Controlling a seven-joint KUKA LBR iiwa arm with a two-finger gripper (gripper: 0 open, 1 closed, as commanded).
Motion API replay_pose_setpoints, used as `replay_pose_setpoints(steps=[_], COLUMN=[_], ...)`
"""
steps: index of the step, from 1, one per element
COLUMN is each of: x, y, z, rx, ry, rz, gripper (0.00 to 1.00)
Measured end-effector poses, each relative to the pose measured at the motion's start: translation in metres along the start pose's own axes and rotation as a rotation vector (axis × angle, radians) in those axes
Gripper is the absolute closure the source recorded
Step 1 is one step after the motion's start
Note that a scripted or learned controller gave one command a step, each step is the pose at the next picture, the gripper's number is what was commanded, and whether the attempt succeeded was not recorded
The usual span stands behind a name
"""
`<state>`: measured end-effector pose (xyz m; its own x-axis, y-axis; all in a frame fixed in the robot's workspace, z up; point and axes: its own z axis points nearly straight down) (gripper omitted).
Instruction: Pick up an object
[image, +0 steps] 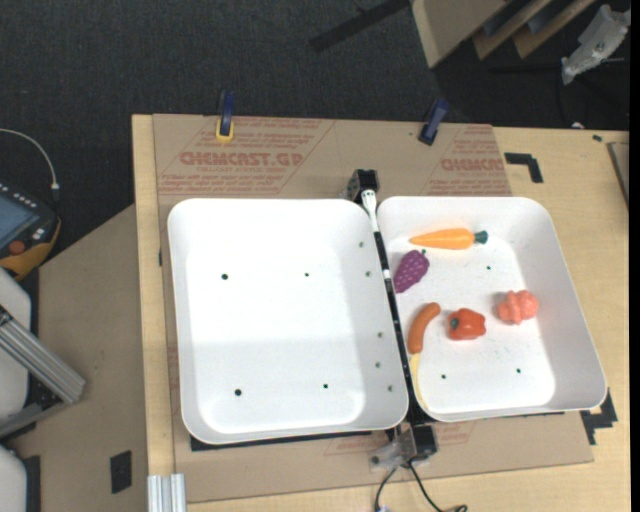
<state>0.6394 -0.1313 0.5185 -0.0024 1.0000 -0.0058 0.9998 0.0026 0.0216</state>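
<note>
The carrot (443, 239) lies at 12 o'clock in the right bin (575, 345). It looks light, stiff and smooth; take it across the narrow middle. The grapes (411, 270) lie near at 7 o'clock, the sausage (423, 327), pepper (465, 324) and pink fruit (516, 307) lower. Nothing blocks it. The state of the jaws I cannot tell.

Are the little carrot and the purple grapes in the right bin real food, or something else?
Probably toys. The small orange carrot with a green tip looks like smooth moulded plastic, evenly coloured with a slight sheen. The purple grape bunch seems similar, one lumpy solid piece. Rubber or foam remains possible.
</note>
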Motion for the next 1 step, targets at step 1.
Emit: replay_pose_setpoints(steps=[1], x=[0.0001], y=[0.0006], z=[0.0000], rx=[0.014], ry=[0.001], rz=[0.001], gripper=[1.00])
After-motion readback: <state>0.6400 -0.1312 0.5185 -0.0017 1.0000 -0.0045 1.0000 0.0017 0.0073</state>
